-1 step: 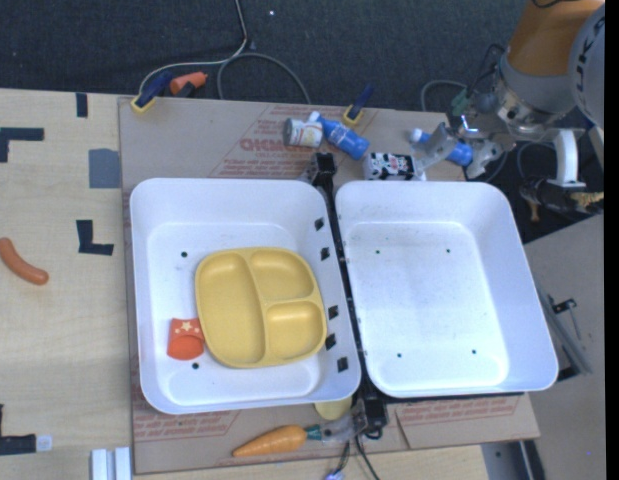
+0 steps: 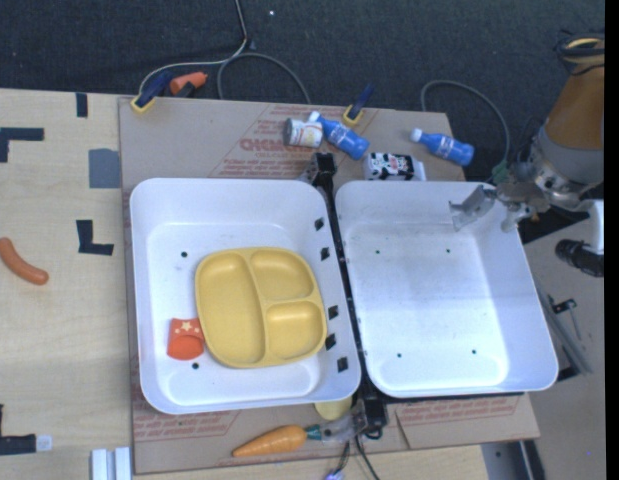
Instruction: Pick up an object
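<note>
In the left bin a yellow divided plate lies flat. A small orange-red block with a pale mark rests against the plate's left edge. My gripper hangs over the far right corner of the right bin, below the arm's orange band. Its two grey fingers stand spread, open, and hold nothing. It is far from the plate and the block.
Behind the bins on the cardboard lie a white bottle, two blue bottles and a black-and-white packet. A toy carrot lies in front of the bins. A toy sausage sits on the bench at far left.
</note>
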Action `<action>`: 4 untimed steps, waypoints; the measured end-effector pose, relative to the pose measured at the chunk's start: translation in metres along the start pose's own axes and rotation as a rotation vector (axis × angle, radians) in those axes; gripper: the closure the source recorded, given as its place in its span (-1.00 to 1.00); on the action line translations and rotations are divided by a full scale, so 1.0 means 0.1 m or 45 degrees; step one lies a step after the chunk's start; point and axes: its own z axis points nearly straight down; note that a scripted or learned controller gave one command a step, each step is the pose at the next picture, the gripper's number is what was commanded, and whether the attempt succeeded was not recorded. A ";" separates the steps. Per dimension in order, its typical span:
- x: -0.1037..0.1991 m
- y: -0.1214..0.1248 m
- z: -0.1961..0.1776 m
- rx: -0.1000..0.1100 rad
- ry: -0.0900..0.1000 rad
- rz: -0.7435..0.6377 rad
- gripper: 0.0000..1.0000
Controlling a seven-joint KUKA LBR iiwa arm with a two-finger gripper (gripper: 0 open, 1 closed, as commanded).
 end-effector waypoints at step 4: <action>1.31 0.18 1.01 -0.018 0.000 -0.013 -1.00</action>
